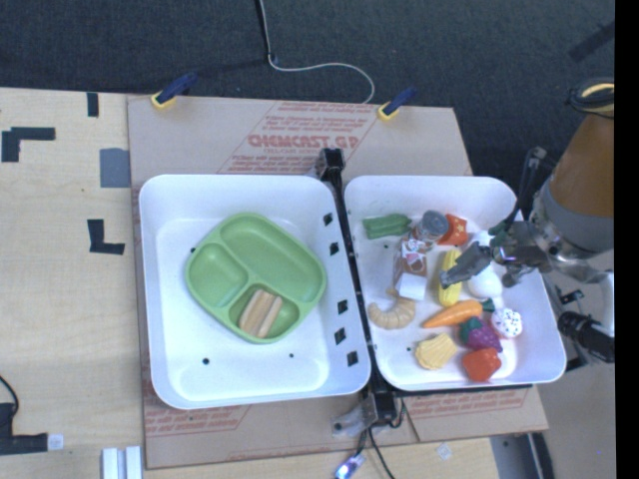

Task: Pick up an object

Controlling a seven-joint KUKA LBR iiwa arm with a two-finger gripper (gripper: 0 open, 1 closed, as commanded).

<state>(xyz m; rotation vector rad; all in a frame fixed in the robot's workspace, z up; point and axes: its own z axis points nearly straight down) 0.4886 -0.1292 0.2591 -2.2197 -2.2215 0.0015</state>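
The right white bin [439, 188] holds several toy foods: a green piece [385, 227], a grey can [432, 225], a white block [410, 287], a tan croissant [392, 314], an orange carrot [452, 314], a yellow corn piece [435, 350], purple grapes [481, 334] and a red tomato [480, 364]. My gripper [469, 265] reaches in from the right and hangs low over a yellow piece [448, 270] and a white egg [486, 284]. Nothing is visibly held in it.
The left white bin [165, 267] carries a green divided plate [215, 267] with a tan bread piece [261, 311] in one compartment. A black divider [344, 267] runs between the bins. The arm's orange band [589, 163] stands over the right bin's far right rim.
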